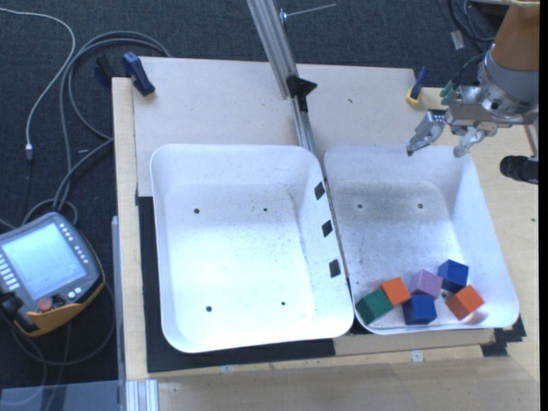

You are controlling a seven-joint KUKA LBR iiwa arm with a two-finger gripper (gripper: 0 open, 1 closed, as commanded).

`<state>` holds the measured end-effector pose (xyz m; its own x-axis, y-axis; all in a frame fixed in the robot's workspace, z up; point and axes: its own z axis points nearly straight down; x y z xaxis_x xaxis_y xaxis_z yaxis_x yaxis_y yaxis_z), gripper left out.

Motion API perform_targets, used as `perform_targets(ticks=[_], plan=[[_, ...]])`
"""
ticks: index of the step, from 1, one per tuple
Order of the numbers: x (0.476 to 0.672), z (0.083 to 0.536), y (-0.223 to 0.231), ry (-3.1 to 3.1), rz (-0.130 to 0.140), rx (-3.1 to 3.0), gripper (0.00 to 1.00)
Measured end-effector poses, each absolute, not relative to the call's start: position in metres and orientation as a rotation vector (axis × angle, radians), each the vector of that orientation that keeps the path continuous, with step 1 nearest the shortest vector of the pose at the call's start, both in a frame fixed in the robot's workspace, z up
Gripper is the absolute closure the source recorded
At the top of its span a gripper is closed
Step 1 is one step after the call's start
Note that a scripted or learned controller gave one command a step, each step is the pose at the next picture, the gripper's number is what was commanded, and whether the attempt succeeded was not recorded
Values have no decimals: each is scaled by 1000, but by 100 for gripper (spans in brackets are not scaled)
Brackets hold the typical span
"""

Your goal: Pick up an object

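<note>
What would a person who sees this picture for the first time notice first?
Most likely the cluster of coloured blocks in the near corner of the right bin: a green block, two orange blocks, two blue blocks and a purple block. Next, the gripper, open with nothing between its fingers, above that bin's far edge. The left bin shows only dark specks.
</note>
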<state>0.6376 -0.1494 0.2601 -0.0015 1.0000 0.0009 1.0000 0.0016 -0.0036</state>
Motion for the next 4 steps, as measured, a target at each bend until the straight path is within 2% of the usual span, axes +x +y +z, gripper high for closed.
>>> perform_targets(ticks=[1,2,3,4], plan=[[578,286,-121,-2222,-2,-2216,0],[628,352,-54,-2238,-15,-2215,0],[580,344,-23,-2222,3,-2213,0],[551,251,-29,-2214,11,-2217,0]])
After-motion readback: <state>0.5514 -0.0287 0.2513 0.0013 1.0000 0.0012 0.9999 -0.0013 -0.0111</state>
